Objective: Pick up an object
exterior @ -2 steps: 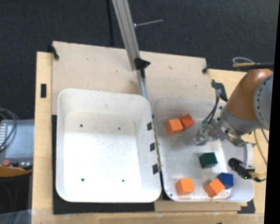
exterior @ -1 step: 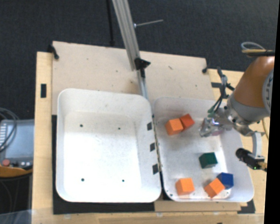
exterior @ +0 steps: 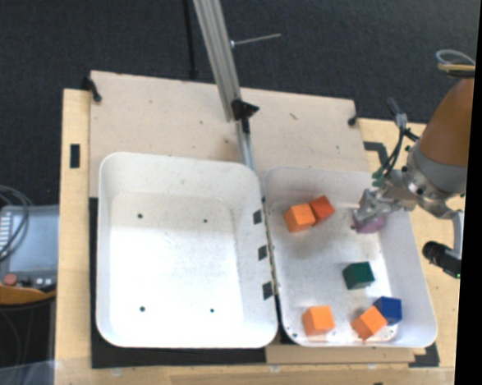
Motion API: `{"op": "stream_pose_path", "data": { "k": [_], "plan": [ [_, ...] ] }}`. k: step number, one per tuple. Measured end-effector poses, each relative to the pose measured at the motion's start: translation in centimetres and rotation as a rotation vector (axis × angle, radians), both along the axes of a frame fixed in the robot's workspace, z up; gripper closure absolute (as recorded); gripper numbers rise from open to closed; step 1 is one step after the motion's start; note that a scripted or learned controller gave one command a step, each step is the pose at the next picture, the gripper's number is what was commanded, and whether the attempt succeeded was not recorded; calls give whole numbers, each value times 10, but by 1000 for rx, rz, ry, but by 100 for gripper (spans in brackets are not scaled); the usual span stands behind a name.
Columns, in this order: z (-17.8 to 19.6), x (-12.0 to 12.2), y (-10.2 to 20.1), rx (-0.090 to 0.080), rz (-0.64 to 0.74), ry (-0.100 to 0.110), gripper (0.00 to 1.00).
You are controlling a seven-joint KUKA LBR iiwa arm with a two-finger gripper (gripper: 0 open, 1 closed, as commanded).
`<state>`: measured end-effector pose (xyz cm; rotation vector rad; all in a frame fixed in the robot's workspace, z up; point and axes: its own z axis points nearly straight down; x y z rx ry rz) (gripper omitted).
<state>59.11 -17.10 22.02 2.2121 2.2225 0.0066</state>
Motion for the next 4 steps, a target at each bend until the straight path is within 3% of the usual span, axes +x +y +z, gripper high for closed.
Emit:
{"op": "stream_pose_path", "data": {
  "k": [2, 4],
  "plan": [
    [-11, 14, 104, 2, 2, 8, 100],
    [-12, 13, 221, 4, 4, 11, 100]
  ]
}}
